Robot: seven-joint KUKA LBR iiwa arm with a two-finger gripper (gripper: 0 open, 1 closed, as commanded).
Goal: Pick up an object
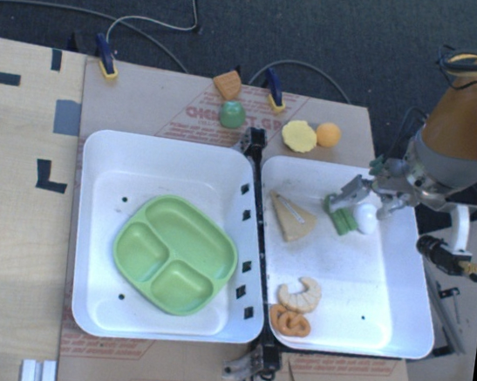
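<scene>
Green tray [175, 255]: one. Right bin [384, 285]: four objects. Gripper [362, 199] grip state: cannot tell.

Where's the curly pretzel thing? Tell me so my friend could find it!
Look in the right bin, at its corner closest to the camera and next to the divider. Two bready pieces touch there; the pretzel is the darker orange, knotted one nearer the rim, below the paler croissant.

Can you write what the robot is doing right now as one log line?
end effector: over right bin | at: green-and-white object | grasp: unclear | green tray: left bin
</scene>
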